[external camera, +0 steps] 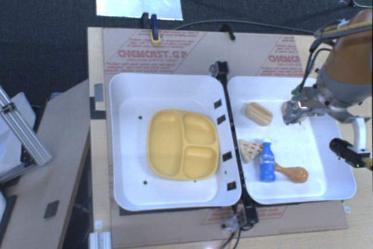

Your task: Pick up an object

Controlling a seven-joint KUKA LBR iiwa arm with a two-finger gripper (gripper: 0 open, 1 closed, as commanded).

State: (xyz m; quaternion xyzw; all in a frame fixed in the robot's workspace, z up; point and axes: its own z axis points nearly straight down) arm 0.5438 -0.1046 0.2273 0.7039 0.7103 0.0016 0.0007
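— Over the right bin (332,143), what's the gripper (293,112) doing?
— Hanging just right of the bread roll (259,114); its fingers are too blurred to judge.
— And the rest?
— Below the roll: a waffle wedge (249,150), a blue bottle (267,161), a drumstick (291,172). Left of it, a yellow divided plate (182,144) in the left bin (125,125).
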